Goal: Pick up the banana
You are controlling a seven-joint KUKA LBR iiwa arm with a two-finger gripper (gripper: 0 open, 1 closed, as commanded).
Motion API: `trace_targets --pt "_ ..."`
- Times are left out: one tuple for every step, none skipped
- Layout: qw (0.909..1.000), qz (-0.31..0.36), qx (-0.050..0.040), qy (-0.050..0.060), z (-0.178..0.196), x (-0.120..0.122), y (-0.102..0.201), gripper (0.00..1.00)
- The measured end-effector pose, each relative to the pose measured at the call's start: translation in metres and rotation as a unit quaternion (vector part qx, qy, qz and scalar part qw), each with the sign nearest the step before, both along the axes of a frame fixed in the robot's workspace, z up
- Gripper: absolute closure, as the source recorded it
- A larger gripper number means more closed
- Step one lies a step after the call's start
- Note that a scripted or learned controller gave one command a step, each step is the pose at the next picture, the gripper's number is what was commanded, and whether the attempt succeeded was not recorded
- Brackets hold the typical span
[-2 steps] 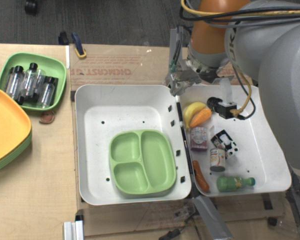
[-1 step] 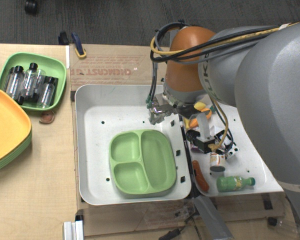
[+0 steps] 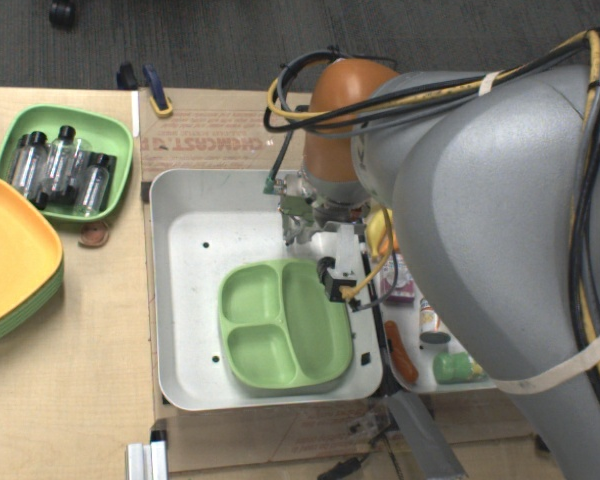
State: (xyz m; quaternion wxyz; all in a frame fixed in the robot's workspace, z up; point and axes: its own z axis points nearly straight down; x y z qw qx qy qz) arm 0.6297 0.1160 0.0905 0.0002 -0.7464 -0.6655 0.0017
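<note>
We read the arm (image 3: 480,198) first: it reaches in from the right and covers most of the right-hand bin (image 3: 430,383). Its jaws (image 3: 325,248) hang over the shared rim of the two bins, and we cannot tell whether they are released or clenched. Below and to the left of the jaws lies the left-hand bin (image 3: 185,268), bearing a green divided tray (image 3: 280,328). Just to the right of the jaws, half hidden under the wrist, we see a yellow strip that we take for the banana (image 3: 380,233), apart from the jaws. Below it lie a red item (image 3: 402,360) and a green one (image 3: 455,368). To do this step well, we judge, the jaws should shift right, line up across the banana's width, and descend clear of the rim.
</note>
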Motion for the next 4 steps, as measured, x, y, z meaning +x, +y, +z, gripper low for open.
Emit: trace_targets --pt "0.9656 -0.26 -0.0012 0.0 0.012 0.02 0.012 1.0" --pt "0.9696 -0.245 -0.0007 -0.001 0.074 0.029 0.046 1.0" --pt "0.9758 -0.219 -0.0014 0.0 0.028 0.029 0.07 1.0" --pt "0.8855 -0.465 -0.0005 -0.001 0.001 0.008 0.089 1.0"
